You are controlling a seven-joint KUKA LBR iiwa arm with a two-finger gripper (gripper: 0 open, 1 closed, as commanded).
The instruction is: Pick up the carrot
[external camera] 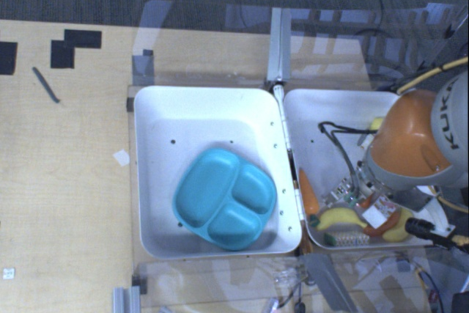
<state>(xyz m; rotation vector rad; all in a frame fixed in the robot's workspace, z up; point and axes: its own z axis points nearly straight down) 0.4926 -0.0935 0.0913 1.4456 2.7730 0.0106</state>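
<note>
The carrot point(308, 194) is a slim orange root lying along the left wall of the right bin point(315, 110), pointing toward the bin's front corner. My gripper point(350, 192) hangs low in the right bin under the orange wrist band point(407, 134), a short way right of the carrot and apart from it. It sits just above a yellow banana point(339, 217). The wrist hides most of the gripper.
The left bin point(168, 121) holds a blue divided plate point(225, 197). Beside the banana lie a red and white item point(379, 217) and a green-studded piece point(344, 237). A black cable point(338, 134) loops across the right bin's floor.
</note>
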